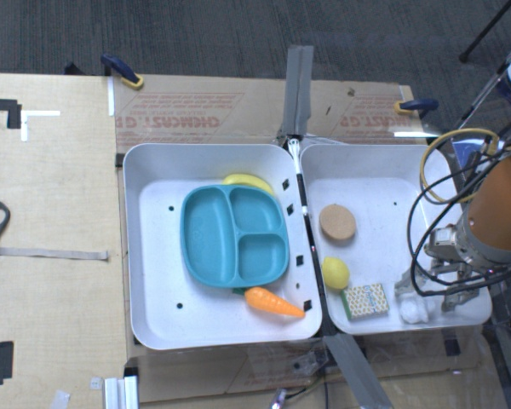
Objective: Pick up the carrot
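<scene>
Spreading pale under both bins, the counter (pixel 51 177) meets dark floor at the top of the view. Largest inside the left bin (pixel 145 254) is a blue divided plate (pixel 236 235), and the carrot (pixel 274 303) lies just below it, near the bin's front right corner. Well apart, the jaws (pixel 447 292) hang over the right bin (pixel 370 186) by its right wall, tangled in cables; whether they are open or closed cannot be told. A white lump (pixel 415 310) beneath is hard to make out.
</scene>
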You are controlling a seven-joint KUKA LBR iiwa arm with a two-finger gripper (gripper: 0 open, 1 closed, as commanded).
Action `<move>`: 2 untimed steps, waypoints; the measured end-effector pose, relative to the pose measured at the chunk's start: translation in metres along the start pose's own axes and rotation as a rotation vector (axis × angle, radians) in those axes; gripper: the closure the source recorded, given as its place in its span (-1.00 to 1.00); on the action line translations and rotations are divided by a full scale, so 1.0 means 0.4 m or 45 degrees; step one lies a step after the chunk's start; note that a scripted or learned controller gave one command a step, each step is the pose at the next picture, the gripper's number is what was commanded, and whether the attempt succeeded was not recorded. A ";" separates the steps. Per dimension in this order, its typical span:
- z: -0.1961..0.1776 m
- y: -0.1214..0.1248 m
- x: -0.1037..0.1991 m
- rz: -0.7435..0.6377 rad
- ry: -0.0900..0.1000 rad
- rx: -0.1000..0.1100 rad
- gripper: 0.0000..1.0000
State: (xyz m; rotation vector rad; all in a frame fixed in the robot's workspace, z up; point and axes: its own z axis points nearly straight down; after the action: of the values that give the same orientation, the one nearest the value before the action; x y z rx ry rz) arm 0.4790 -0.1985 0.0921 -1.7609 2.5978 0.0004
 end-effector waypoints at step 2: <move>-0.176 -0.005 0.008 -0.472 -0.002 0.003 1.00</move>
State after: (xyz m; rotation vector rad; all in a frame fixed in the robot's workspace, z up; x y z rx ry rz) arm 0.4797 -0.2024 0.1624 -2.2077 2.2271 -0.0021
